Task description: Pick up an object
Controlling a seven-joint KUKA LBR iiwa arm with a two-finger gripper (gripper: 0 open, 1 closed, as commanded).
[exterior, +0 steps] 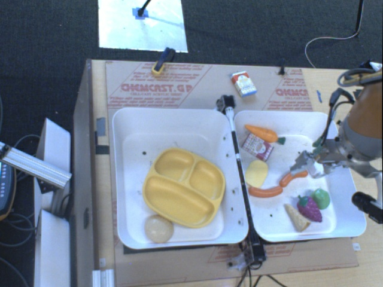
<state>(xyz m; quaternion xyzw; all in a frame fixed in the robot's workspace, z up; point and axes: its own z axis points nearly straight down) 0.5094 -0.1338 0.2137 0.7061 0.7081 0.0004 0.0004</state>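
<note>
End effector (306, 162): over the right bin (353, 223), fingers' state cannot be told.
Sausage (279, 186): just beside the fingertips, on the bin floor.
Left bin (128, 124): yellow tray (183, 186), pale ball (158, 228).

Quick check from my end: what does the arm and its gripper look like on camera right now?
The arm has an orange band over a grey wrist section, with dark cables looping along its upper side. The gripper is pale grey metal, narrow and angular. A black rounded part sits lower on the right.
</note>
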